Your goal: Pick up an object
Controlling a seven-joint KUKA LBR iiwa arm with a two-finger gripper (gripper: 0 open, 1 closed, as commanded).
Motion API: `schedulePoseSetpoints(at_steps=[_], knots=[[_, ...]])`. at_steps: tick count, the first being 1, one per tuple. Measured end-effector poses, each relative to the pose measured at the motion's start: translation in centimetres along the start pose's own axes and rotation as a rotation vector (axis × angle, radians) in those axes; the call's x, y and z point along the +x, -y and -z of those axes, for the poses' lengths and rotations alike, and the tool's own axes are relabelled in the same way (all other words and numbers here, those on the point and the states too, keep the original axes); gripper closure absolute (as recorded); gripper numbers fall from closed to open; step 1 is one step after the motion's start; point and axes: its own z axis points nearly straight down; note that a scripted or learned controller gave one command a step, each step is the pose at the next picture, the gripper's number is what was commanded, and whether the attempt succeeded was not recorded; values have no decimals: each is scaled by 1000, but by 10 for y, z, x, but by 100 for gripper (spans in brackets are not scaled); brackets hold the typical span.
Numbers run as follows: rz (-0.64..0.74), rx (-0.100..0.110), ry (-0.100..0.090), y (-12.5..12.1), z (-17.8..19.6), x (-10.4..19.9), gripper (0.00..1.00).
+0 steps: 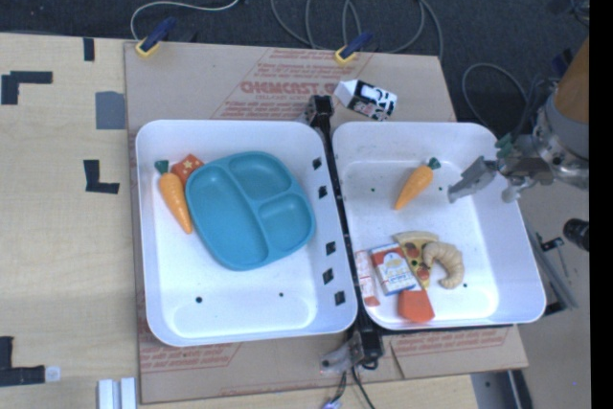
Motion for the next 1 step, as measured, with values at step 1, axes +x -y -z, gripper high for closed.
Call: schedulePoseSetpoints(at_steps=[1], knots=[[0,3,0,-62,-79,6,0]])
